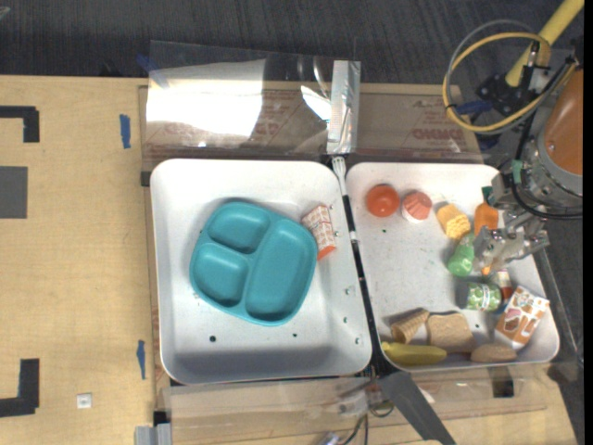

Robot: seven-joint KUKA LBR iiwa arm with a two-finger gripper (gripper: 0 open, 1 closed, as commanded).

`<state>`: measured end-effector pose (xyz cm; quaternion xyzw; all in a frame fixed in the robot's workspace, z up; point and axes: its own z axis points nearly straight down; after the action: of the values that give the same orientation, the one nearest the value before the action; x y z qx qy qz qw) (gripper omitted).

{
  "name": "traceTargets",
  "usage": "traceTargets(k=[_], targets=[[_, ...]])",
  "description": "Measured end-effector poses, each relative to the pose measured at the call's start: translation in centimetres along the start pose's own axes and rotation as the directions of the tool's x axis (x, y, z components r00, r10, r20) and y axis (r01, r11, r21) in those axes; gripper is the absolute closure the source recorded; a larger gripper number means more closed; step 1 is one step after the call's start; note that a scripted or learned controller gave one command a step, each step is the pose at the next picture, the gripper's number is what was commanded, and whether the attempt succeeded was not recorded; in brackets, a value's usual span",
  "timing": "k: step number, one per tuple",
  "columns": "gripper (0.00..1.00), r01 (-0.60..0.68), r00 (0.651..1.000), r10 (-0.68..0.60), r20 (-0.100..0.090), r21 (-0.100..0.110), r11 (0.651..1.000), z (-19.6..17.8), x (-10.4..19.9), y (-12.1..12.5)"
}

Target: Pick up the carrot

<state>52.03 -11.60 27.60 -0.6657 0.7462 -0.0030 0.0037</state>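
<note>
The carrot [485, 218] is a small orange piece with a dark green top. It lies near the right wall of the right bin [408, 276], at its far side. My gripper [505, 247] hangs over the bin's right side, just in front of and slightly right of the carrot, and its metal parts partly cover the objects below. The arm's orange band [565, 137] is at the right edge of the view.
The right bin also holds a red tomato [381, 200], a pink-red piece [417, 206], a yellow-orange item [452, 221], green items [461, 258] [482, 297], a printed carton [522, 315], bread pieces [449, 330] and a banana [414, 353]. The left bin has a teal divided plate [252, 261] and a small can [320, 228].
</note>
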Motion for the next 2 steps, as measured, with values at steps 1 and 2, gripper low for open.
traceTargets(k=[1, 2], targets=[[1.0, 0.215, 0.977, -0.215, 0.005, -0.013, 0.976, 7.19, 7.21, 2.36], [0.0, 0.218, 0.976, -0.218, 0.004, -0.01, 0.976, 7.04, 7.11, 2.26]])
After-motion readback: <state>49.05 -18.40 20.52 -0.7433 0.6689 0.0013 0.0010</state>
